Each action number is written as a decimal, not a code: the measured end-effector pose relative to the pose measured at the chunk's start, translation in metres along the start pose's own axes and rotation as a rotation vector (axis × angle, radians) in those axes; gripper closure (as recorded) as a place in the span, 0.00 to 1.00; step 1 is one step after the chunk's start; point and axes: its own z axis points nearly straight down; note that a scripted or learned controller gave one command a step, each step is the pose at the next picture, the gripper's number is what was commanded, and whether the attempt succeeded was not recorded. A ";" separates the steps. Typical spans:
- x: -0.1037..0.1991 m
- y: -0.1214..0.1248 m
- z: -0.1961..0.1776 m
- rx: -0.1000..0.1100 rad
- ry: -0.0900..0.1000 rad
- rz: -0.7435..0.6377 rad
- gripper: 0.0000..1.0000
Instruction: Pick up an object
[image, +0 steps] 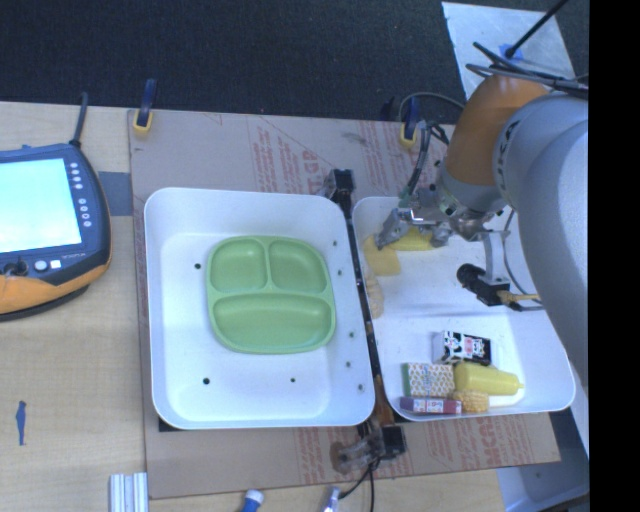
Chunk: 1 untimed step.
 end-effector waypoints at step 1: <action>-0.002 0.000 0.001 0.000 0.003 0.001 0.00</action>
